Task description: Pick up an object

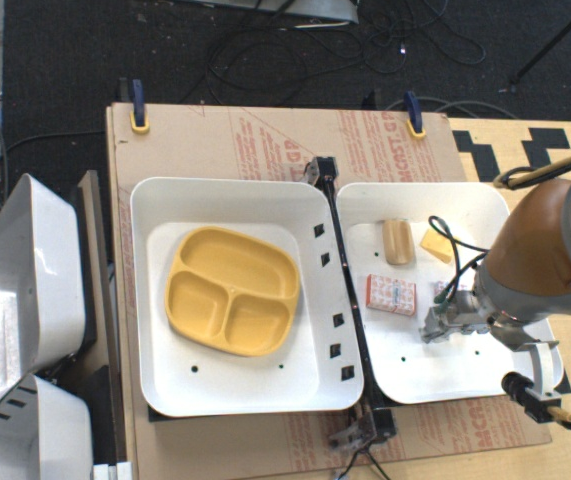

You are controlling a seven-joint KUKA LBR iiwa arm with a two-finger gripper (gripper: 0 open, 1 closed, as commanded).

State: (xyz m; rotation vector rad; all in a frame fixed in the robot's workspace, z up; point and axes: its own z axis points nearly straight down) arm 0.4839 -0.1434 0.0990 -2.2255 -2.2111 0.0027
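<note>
The right bin (485, 200) holds three small things. A tan wooden cylinder (397, 241) lies toward its back, with a yellow block (437, 245) just to the right of it. A red-and-white packet (391, 294) lies near the bin's left wall. My gripper (443, 325) hangs low over the bin floor, right of the packet and in front of the yellow block, with a small gap to the packet. I see nothing in its grasp.
A yellow divided plate (233, 290) fills the middle of the left bin (155, 268). The orange-banded arm (545, 258) covers the right bin's right side. Clamps (140, 118) hold the cardboard base at the back. White containers (25, 278) stand at the far left.
</note>
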